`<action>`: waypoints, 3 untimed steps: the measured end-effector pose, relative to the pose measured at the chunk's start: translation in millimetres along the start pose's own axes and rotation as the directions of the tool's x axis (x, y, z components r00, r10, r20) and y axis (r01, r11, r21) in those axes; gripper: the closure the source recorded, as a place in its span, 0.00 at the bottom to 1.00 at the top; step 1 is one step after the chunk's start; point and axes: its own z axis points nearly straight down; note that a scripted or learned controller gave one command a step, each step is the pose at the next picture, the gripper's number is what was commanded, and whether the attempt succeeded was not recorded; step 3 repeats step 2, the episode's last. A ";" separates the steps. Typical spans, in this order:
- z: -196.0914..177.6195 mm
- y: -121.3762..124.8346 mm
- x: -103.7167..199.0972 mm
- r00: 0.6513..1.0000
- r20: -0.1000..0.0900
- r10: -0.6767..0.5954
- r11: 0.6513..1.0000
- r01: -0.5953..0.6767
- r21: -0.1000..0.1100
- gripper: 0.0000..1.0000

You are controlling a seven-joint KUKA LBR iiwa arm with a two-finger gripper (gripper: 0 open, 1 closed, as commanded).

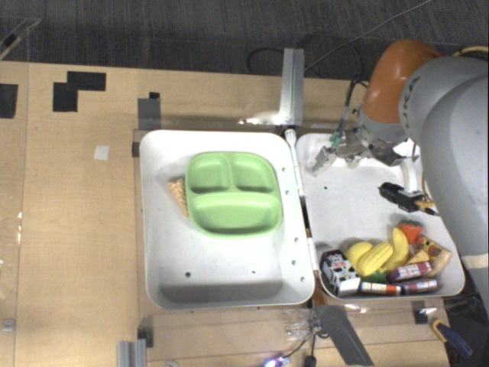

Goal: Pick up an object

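Left bin [157, 228]: green divided tray [231, 192] upside of centre, a tan waffle-textured piece [178, 196] tucked at its left edge. Right bin [344, 220]: my tool [327, 156] hovers over the far left corner, nothing between the fingers; whether released or clenched, I cannot tell. Bananas [377, 254], markers [401, 287] and a small printed box [335, 267] crowd the near edge, well apart from my tool.

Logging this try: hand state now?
Hand: cannot be told; it sits over the right bin, nothing seen held.
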 end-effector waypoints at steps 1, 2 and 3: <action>-53.1 -52.6 7.9 0.984 -0.001 -0.176 0.984 0.176 0.000 0.00; -32.7 -95.0 20.4 0.963 -0.003 -0.270 0.963 0.270 0.003 0.00; -32.7 -95.0 20.4 0.963 -0.003 -0.270 0.963 0.270 0.003 0.00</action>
